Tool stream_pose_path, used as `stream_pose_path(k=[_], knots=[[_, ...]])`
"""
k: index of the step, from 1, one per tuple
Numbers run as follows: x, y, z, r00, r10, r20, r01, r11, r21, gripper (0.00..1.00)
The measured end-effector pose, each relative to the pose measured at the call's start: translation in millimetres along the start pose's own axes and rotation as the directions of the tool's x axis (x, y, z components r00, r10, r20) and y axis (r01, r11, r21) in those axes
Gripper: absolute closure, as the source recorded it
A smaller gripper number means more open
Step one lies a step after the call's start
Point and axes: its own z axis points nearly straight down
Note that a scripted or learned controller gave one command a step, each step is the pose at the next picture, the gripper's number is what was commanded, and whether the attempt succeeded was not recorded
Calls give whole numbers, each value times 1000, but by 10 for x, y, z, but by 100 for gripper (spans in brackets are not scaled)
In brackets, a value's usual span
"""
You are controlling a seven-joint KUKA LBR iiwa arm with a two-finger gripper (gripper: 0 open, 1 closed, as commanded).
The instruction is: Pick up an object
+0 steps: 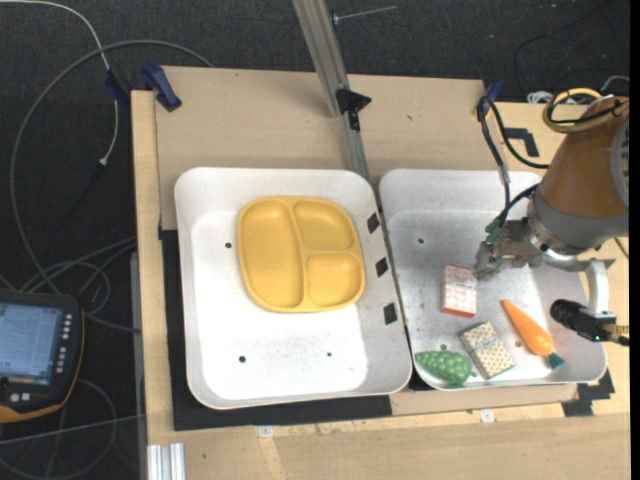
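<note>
Just below and to the left of my gripper [492,258] lies a small reddish speckled box [460,291], flat on the floor of the right bin [430,208]; it sits close to my tips, but I cannot tell whether they touch it. My fingers are too dark and small here for me to tell whether they stand apart or together.

Further below me are a tan patterned block [488,349] and, left of it, a green knobbly toy [444,367] at the bin's near rim. Below and to my right lies an orange carrot [529,330], pointing up toward me.

Well off to my left is the left bin [200,268], bearing a yellow divided tray [300,252]. Both bins rest on a pale wooden bench [240,118]. Dark carpet surrounds it, with loose cables [60,198] and a handheld screen unit [35,348] far to my left.
</note>
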Motion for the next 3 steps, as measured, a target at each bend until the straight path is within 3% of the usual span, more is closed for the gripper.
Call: stream_pose_path(k=[2,3], knots=[[-19,52,-980,1000,-1,4,1,1000,-7,100],[515,100,-1081,1000,-7,0,7,1000,-3,100]])
